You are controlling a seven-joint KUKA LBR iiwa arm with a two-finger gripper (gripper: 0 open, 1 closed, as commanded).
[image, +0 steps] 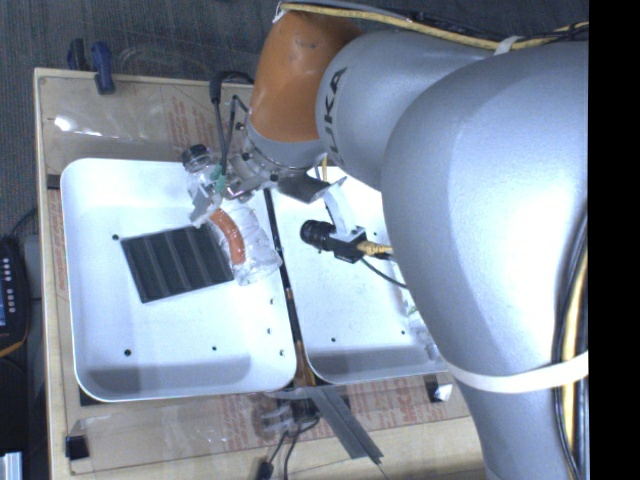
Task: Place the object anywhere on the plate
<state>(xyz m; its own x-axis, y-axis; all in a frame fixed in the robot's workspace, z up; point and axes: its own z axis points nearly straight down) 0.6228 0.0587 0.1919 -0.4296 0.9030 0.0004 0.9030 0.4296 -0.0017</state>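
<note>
Claw [212, 200] over left bin [90, 268], grip state cannot tell; orange object [228, 236] just below, dark plate [178, 261] beside. Advise release squarely over plate.

Dark lettering, likely "KUKA", runs sideways on the grey arm [335, 103] just beside the orange band [290, 78]. Faint reddish print on the bench [150, 103] along its far edge, unreadable.

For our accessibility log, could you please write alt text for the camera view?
A grey KUKA arm reaches over two white bins, its gripper in the left bin at an orange object beside a dark ridged plate.
</note>
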